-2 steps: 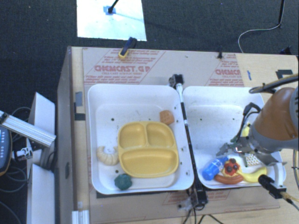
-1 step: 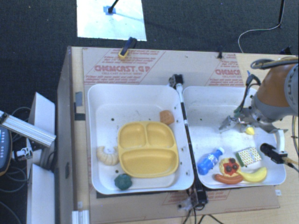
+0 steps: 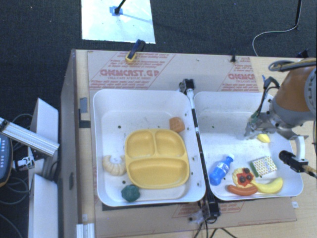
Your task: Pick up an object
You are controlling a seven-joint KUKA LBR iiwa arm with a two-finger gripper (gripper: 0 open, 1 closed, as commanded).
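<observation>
In the right bin (image 3: 218, 108), the tool (image 3: 253, 131) sits beside a yellow piece (image 3: 264, 138), perhaps touching.

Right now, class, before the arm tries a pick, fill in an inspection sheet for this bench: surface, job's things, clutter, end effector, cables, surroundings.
Surface: bench covered with printed sheet, bearing a left bin and right bin side by side.
Job's things: right bin holds blue bottle, banana, red sausage, pizza toy, patterned block, small yellow piece. Left bin holds yellow divided tray, croissant, green lump, brown piece.
Clutter: yellow-and-blue clip on the bench's far edge.
End effector: low over the right bin, beside the small yellow piece; finger state unclear.
Cables: white cable on the floor, upper right.
Surroundings: dark carpet; pale floor sheet.
</observation>
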